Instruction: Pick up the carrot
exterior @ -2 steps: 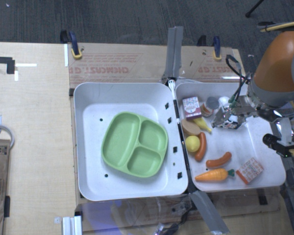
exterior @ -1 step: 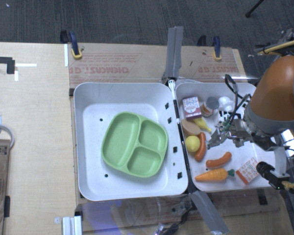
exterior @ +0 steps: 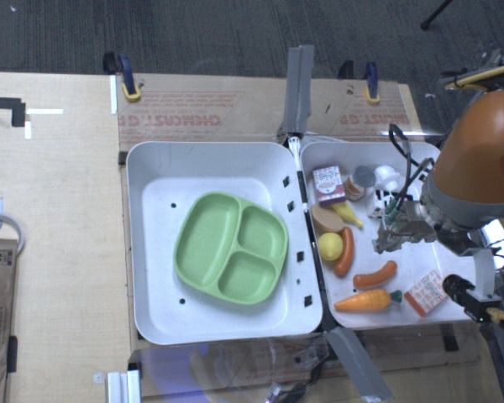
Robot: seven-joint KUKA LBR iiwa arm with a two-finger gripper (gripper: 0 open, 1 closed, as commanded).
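Gripper (exterior: 390, 238) (finger spread impossible to tell) above right bin (exterior: 420, 319), near carrot (exterior: 365, 301).

Carrot (exterior: 366, 300) lies in the right bin (exterior: 420, 147), below the claw (exterior: 390, 235).

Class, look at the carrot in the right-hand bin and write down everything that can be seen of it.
The carrot is a smooth, plastic-looking toy: an orange tapered body with a small green stub at its thick end. It lies flat on the floor of the right bin, near the front wall, its tip pointing left and its green end right. A red-orange sausage lies just behind it. Nothing grips it; the gripper is farther back.
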